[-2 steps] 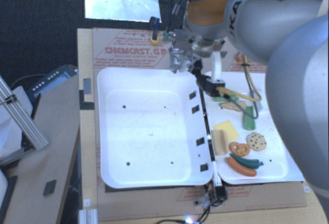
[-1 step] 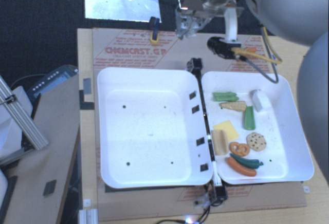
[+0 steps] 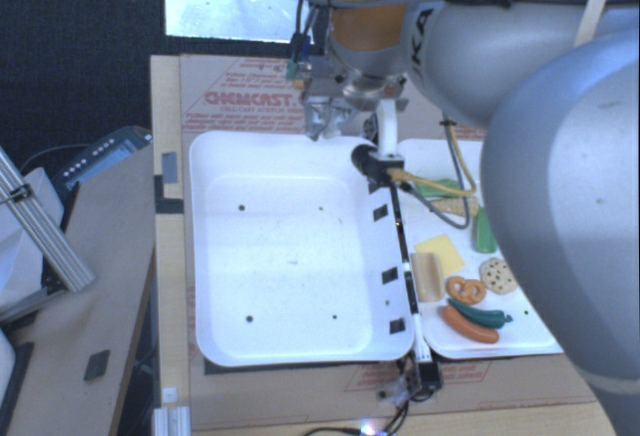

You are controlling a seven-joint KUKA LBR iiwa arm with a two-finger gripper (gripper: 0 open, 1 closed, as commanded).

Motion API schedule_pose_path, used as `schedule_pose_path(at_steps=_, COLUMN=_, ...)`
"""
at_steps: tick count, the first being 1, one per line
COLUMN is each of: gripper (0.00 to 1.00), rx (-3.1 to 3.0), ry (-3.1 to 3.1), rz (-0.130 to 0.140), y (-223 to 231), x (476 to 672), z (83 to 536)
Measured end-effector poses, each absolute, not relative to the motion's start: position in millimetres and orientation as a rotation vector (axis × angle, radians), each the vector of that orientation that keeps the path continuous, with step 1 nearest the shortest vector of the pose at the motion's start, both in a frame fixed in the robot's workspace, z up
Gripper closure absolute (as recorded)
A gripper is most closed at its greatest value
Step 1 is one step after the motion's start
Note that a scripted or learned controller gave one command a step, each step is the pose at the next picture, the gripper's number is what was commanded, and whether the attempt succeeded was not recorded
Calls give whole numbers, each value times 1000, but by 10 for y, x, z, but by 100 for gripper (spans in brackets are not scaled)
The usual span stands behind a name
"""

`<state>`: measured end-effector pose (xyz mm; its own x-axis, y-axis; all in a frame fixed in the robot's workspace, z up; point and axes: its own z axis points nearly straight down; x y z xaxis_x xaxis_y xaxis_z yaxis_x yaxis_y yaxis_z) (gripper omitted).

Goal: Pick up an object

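My gripper hangs over the far rim of the left bin, close to the divider between the bins. Nothing shows in its grasp. The objects lie in the right bin: a yellow cheese slice, a tan stick, a pretzel, a speckled cookie, a green pepper, an orange sausage, and a green cucumber. A yellow-green piece lies further back. The arm hides much of the right bin's far and right side.
The big grey arm crosses the upper right of the view. A cardboard sheet lies under the bins. An aluminium rail and a grey device sit off the bench at left.
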<state>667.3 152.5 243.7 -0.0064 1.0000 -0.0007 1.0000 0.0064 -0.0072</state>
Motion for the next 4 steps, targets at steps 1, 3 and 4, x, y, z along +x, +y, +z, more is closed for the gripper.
schedule_pose_path(at_steps=1, gripper=100, rx=-2217, ry=-2235, rz=-20, y=1865, x=6693, z=3682)
schedule_pose_path(at_steps=3, gripper=100, rx=-2211, ry=-2225, rz=11, y=2087, x=6677, z=3690)
schedule_pose_path(at_steps=4, gripper=100, rx=-2218, ry=-2232, rz=-16, y=2114, x=6635, z=4695)
